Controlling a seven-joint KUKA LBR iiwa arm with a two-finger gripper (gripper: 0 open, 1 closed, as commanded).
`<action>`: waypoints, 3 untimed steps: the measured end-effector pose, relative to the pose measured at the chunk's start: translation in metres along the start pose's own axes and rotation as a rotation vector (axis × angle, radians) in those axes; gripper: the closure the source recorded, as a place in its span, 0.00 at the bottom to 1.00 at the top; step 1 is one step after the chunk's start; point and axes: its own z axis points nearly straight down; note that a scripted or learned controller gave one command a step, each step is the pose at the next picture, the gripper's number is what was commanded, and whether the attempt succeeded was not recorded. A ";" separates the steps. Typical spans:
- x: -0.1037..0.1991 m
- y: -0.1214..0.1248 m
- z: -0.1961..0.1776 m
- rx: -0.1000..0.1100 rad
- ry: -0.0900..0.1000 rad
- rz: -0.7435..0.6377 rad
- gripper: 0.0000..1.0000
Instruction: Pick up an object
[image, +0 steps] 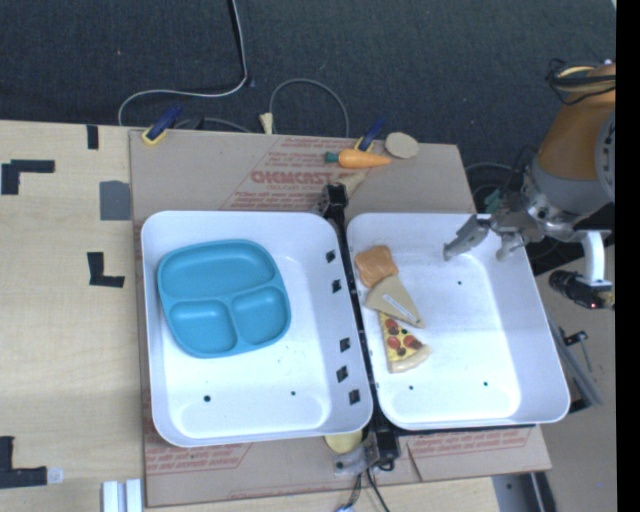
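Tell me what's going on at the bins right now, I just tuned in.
The arm's claw hangs open over the upper right part of the right bin, holding nothing. Along that bin's left side lie a bread slice, a beige wedge and a pizza slice, all untouched. The left bin holds a blue divided plate. Nothing has been picked up yet.

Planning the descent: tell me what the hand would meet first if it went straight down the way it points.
Probably the bare floor of the right bin; the hand hangs over its upper right part, well apart from the toy food. Depth is unclear.
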 end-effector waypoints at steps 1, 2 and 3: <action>0.061 0.032 0.075 0.005 0.003 -0.006 0.00; 0.094 0.049 0.112 0.000 -0.002 -0.003 0.00; 0.094 0.039 0.109 -0.004 -0.002 0.000 0.00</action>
